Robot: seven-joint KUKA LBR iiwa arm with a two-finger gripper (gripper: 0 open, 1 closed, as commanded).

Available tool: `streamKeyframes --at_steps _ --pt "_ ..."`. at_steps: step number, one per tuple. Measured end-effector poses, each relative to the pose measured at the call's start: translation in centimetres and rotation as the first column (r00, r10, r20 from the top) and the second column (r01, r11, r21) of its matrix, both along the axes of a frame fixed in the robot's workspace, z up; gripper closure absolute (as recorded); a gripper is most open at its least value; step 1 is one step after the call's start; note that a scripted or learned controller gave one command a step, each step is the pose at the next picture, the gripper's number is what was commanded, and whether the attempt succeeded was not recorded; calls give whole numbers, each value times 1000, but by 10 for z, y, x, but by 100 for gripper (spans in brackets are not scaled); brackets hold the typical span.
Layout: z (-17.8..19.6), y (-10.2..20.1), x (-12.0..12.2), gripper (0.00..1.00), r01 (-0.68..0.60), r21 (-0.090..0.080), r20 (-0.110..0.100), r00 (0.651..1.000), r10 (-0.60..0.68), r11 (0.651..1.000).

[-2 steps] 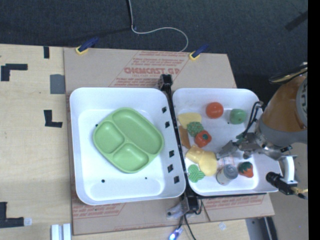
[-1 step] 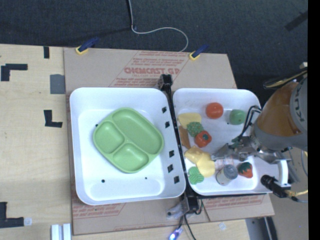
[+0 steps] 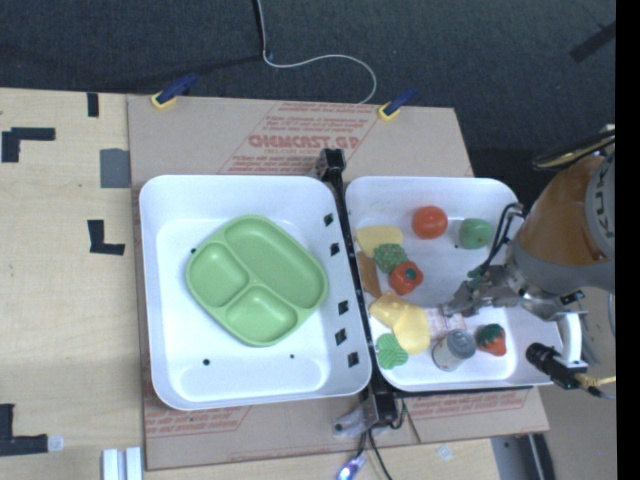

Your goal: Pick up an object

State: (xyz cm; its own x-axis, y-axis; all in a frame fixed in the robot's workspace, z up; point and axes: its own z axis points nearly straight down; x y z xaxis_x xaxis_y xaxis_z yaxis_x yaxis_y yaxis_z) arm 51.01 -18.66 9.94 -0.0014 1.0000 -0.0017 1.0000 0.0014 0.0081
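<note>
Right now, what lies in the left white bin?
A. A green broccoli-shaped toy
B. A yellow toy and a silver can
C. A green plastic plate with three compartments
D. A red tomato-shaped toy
C: the green plastic plate with three compartments lies alone in the left white bin, while the small toy foods are gathered in the right white bin.

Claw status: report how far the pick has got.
Done: the arm has reached into the right bin, and the claw sits low among the toy food, near a small jar and a red piece. In hand: nothing visibly gripped. Left: close on an item and lift it. The green tray lies in the left bin.
</note>
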Motion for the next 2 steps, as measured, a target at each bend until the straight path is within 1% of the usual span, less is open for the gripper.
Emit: streamKeyframes --at_steps 1,2 --pt "60 -5 -1 100 0 1 -7 1000 0 1000" --pt "101 -2 2 100 -1 1 -8 1000 1 1000"
